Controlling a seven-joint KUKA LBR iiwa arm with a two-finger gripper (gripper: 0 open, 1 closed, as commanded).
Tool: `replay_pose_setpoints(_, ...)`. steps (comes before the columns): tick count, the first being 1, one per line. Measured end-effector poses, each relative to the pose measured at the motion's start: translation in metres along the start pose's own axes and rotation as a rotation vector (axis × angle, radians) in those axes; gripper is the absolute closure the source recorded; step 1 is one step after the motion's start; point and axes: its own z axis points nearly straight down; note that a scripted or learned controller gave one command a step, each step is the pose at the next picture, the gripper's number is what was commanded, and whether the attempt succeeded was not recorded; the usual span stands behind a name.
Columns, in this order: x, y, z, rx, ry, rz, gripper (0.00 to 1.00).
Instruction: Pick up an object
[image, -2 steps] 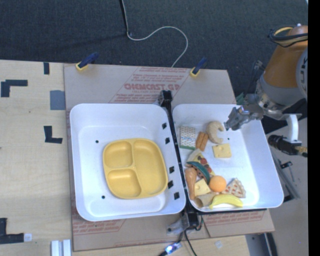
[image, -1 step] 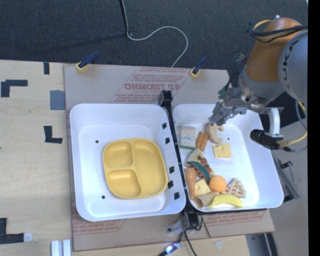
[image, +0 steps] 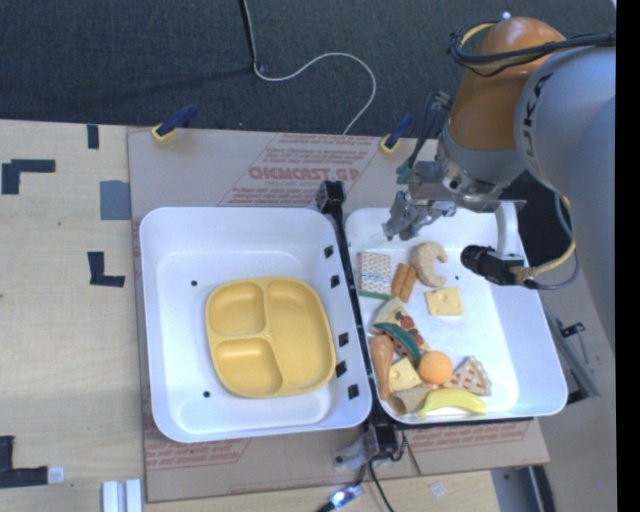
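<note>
One fixed camera hangs above the tabletop (image: 60, 260), looking down at a slant. It stands far enough back to take in both white bins (image: 165, 300) whole, the arm (image: 540, 90) entering from the right.

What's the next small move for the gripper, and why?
Probably lower toward the croissant. The gripper hovers at the right bin's far end, just up-left of it, with nothing visibly held, and the croissant lies apart from the crowded pile.
</note>
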Motion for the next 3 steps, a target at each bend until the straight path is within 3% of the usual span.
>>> replay_pose_setpoints(1,0.056,0.010,0.019,0.003,-0.001,0.000,1.00)
replay_pose_setpoints(2,0.116,0.026,0.013,-0.001,0.000,-0.002,1.00)
replay_pose_setpoints(3,0.116,0.027,0.010,0.001,-0.001,0.004,1.00)
